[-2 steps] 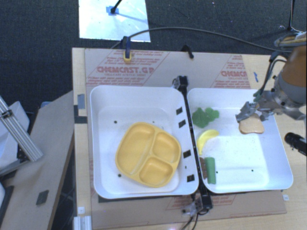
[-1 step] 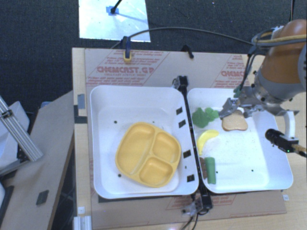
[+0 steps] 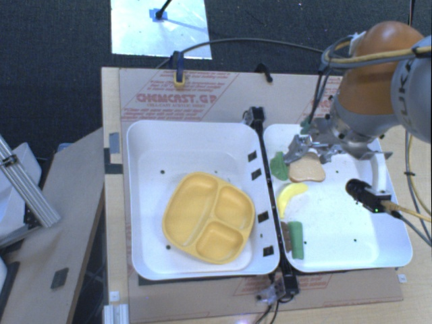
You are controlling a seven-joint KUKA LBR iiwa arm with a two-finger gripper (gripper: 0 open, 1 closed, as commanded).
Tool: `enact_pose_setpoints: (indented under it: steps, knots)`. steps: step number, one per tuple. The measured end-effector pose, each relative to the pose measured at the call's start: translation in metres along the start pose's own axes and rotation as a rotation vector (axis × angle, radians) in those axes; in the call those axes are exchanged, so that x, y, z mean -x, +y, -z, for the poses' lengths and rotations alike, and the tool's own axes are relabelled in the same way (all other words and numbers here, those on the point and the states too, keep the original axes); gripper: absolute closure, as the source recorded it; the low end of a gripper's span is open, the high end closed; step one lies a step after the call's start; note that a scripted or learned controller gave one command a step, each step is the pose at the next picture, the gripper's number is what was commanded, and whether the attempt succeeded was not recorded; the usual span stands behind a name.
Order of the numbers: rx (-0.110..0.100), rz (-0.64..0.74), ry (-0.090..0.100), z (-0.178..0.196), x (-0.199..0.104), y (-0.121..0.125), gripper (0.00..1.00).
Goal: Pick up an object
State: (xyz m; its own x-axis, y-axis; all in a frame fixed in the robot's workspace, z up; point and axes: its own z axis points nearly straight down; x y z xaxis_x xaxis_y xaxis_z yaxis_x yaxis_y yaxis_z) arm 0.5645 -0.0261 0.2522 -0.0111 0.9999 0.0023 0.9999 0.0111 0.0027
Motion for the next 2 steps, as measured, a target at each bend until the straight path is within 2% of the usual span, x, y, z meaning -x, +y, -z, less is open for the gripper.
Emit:
enact_pose_setpoints:
  steps: [2]
  knots:
    - [-0.001,-0.002,-0.001,-0.026,-0.11,0.017,1.0]
